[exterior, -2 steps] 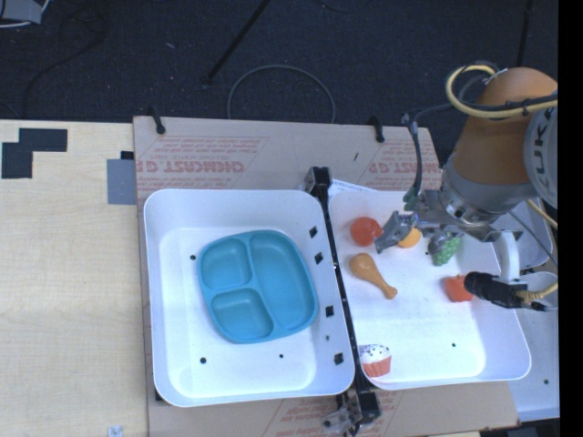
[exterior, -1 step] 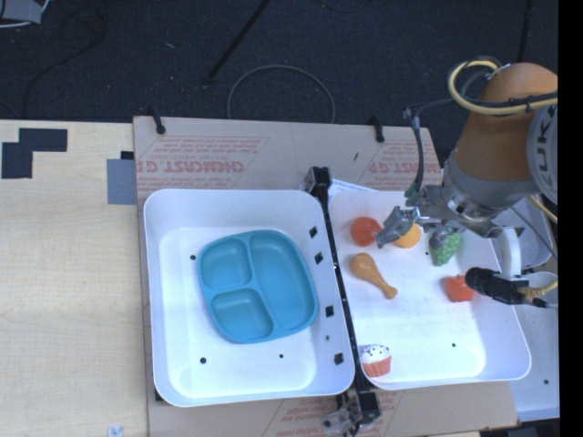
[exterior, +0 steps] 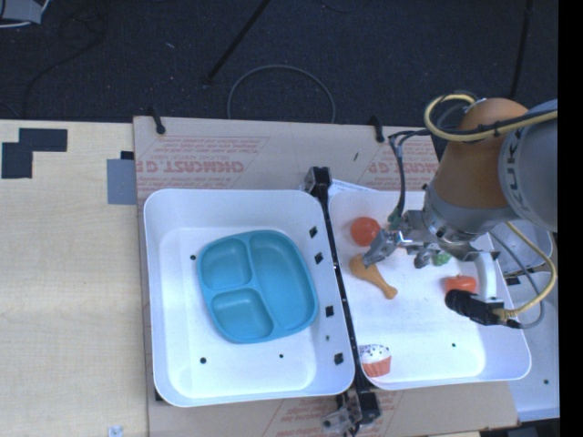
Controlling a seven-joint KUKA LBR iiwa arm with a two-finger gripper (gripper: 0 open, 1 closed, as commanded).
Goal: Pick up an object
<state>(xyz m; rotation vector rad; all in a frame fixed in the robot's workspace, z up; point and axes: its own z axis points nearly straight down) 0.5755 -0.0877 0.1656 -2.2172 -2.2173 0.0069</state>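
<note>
Where the worktop shows bare wood at the far left: dark grey patches lie on it, well apart from the bins.
Left bin: a shallow white tray holding a blue plate with three compartments, tilted a little, near the middle.
Divider: a black strip runs between the two bins, top to bottom.
Right bin: a white tray with several small things in it.
Cupcake: white top, pink case, at the lower left corner of the right bin.
Drumstick: tan toy, lying aslant near the divider.
Orange ball: just above the drumstick, beside the claw.
Claw: low over the right bin, tips between ball and drumstick; whether it is spread or closed cannot be told, and no object is seen between its tips.
Arm: grey with an orange band, reaching in from the right.
Red piece: small, right of the claw, near a black part.
</note>
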